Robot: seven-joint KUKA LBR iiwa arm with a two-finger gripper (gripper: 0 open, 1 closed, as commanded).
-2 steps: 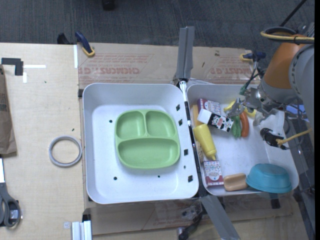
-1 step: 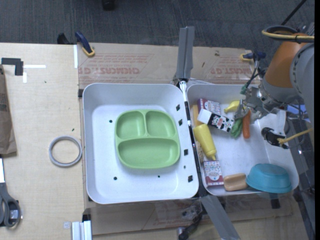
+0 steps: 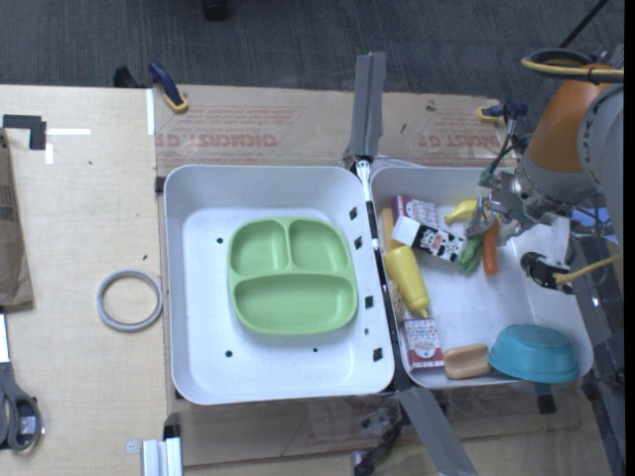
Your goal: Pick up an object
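The gripper (image 3: 493,216) hangs over the right bin (image 3: 516,310); I cannot tell its state. The orange carrot (image 3: 490,249) lies just below, at six o'clock, pointing up-down.

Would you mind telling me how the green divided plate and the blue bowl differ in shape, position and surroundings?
The pale green divided plastic plate is flat with three compartments; the blue plastic bowl is deep and undivided. The plate lies centred and alone in the left white bin; the bowl sits in the near right corner of the right white bin, beside a tan bread-like toy and other items. Both appear to hold nothing.
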